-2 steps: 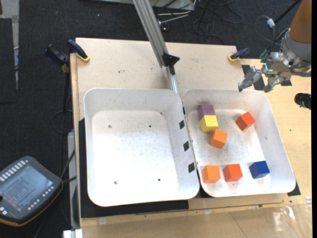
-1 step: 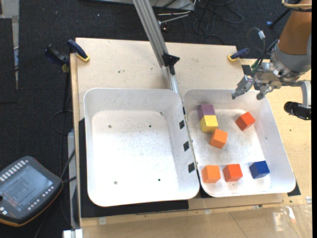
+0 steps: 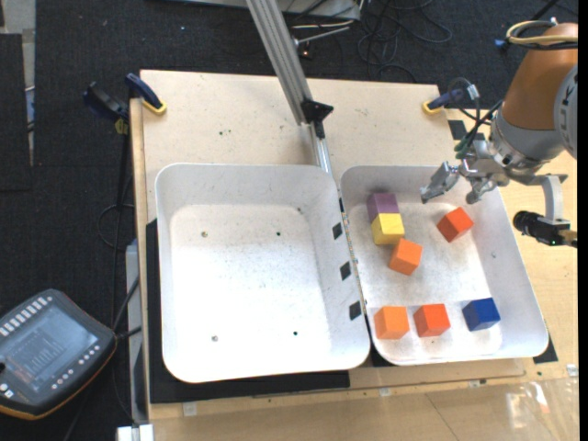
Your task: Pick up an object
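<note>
Two shallow white bins on the counter (image 3: 230, 108). Right bin (image 3: 514, 283) holds seven cubes: purple cube (image 3: 382, 202), yellow cube (image 3: 388, 228), blue cube (image 3: 480, 313), two red cubes (image 3: 454, 224) (image 3: 432, 320), two orange cubes (image 3: 405, 256) (image 3: 391, 322). Left bin (image 3: 239, 274) is speckled. Gripper (image 3: 457, 186) hangs over the right bin's far end, fingers spread wide, holding nothing.

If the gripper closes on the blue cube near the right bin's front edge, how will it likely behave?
The blue cube looks rigid with flat faces, so it should probably slide, not roll, if nudged. It sits apart from the red-orange cube, leaving room. Close to the bin wall, it might get pushed against it.
</note>
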Robot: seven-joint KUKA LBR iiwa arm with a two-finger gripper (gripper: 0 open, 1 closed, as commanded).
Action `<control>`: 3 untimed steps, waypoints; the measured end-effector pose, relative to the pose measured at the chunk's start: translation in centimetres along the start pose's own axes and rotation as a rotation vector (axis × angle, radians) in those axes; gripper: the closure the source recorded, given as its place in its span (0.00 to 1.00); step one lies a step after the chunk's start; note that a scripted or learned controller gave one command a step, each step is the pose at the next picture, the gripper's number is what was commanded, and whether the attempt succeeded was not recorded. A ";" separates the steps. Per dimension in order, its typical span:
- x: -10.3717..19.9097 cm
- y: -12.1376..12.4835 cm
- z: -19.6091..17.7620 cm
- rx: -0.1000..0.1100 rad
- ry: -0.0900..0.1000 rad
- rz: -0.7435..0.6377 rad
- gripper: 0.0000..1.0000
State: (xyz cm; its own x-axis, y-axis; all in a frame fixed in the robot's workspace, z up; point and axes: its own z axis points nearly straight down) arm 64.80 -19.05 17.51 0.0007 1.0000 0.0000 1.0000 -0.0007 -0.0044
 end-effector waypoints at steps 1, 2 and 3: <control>0.3 0.9 4.8 -0.003 0.000 -0.004 0.00; 0.2 1.0 3.4 -0.008 -0.002 -0.005 1.00; 0.6 1.1 -3.0 -0.013 -0.003 -0.004 1.00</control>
State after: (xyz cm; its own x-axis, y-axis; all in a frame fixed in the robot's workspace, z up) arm 65.89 -18.44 20.50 -0.0028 1.0000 -0.0027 1.0000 0.0028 0.0085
